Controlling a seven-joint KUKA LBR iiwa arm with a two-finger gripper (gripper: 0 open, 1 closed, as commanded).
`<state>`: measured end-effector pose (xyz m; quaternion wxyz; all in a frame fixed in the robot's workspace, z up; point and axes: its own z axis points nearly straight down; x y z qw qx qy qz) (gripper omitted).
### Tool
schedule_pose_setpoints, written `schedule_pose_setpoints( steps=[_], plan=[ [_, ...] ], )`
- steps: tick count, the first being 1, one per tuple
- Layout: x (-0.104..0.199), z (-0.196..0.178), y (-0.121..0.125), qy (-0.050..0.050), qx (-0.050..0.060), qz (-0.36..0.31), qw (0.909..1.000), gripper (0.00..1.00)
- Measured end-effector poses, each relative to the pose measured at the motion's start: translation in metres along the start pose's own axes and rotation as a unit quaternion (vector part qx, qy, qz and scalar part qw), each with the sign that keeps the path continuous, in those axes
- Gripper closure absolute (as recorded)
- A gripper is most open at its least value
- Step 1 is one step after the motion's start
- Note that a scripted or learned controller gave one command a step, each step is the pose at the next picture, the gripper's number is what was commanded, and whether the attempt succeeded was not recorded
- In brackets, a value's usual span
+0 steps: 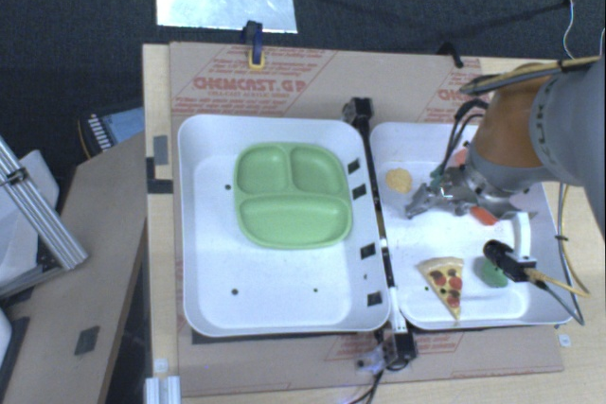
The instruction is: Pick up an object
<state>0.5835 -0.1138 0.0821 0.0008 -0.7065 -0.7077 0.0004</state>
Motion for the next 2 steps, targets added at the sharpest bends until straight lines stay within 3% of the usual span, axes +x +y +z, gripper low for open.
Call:
schedule_pose_setpoints(
  steps=[1, 2],
  plan=[
    [-0.001, -0.013, 0.001, -0.001, -0.002, 0.000, 1.0000, 1.00],
    [0.000, -0.056, 0.001, 0.000, -0.003, -0.001, 1.0000, 1.00]
  ],
)
